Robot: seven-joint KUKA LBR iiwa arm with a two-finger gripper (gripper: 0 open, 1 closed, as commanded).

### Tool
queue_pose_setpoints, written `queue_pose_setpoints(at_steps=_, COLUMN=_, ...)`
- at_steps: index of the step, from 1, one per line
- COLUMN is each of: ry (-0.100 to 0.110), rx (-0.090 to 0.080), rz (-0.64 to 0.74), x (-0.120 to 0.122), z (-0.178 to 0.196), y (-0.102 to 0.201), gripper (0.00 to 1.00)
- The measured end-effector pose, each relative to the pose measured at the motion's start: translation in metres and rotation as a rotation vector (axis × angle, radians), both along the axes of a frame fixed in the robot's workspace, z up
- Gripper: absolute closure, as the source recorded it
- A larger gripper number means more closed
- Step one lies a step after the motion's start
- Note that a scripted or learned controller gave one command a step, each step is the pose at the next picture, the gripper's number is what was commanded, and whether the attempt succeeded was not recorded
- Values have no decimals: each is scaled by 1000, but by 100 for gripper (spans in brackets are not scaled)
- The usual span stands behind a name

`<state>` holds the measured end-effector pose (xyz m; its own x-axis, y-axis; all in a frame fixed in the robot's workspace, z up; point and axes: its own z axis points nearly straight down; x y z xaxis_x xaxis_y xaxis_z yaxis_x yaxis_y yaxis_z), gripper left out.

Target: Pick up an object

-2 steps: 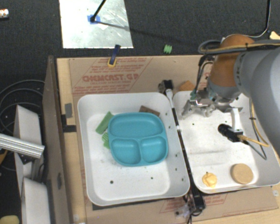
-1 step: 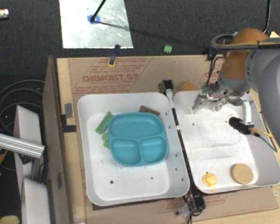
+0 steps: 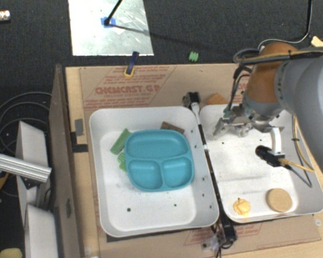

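Our gripper point(image 3: 233, 128) hangs low over the far left corner of the right bin point(image 3: 235, 167); we cannot tell whether it is spread or pressed together. Along that bin's near edge lie a small yellow lump point(image 3: 241, 206) and, just beside it, a round tan disc point(image 3: 279, 200). In the left bin point(image 3: 150, 208) a blue three-part plate point(image 3: 158, 160) sits mid-floor, with a green piece point(image 3: 120, 142) at its far left edge and a brown piece point(image 3: 172, 127) at its far edge.

Brown paper-faced board point(image 3: 202, 79): red print "CHEMCAST GP" near its far left corner, smaller red lines around it too blurred to read.
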<state>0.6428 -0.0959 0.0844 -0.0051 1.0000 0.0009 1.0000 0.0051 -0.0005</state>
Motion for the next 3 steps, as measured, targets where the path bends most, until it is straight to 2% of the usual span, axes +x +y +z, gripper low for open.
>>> queue_pose_setpoints(at_steps=1, ry=-7, rx=-2, rz=-4, x=28, z=1, y=-37, gripper=0)
queue_pose_setpoints(at_steps=2, ry=1, rx=0, rz=1, x=-5, z=0, y=11, gripper=0)
queue_pose_setpoints(at_steps=3, ry=-5, rx=-1, rz=0, x=-3, z=11, y=9, gripper=100)
